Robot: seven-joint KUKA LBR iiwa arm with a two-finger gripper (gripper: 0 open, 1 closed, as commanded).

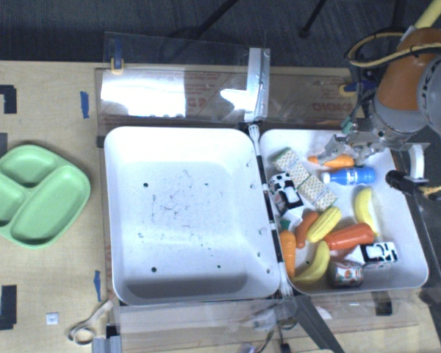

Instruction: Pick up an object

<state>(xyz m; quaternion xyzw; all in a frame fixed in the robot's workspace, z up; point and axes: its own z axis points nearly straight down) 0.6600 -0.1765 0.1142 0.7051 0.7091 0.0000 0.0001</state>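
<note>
**Mia:** When you look down from the camera above the bench, where is the arm?

**Ben:** It comes in from the right. Its gripper (355,144) hangs over the far end of the right bin (417,259), just above a small orange toy carrot (331,162) and a blue bottle (349,176).

**Mia:** Is it holding one?

**Ben:** I cannot tell if the gripper is apart or together. It looks tiny and blurry from up here. I see no toy caught in it.

**Mia:** Why is it up there?

**Ben:** I think it wants a toy with room around it. The carrot and bottle lie near the back wall, a bit away from the pile.

**Mia:** What pile?

**Ben:** Toy food is pushed close together. A yellow banana (364,208) lies beside the bottle, a checkered block (305,179) leans by the middle wall, and a little can (345,274) sits at the near edge.

**Mia:** And the left bin (176,197)?

**Ben:** It sits right beside the other one. A green lunch tray (33,193) rests far off on the bench.

**Mia:** So the pick is not done yet?

**Ben:** I guess not. All the toys lie in the bin.
</note>
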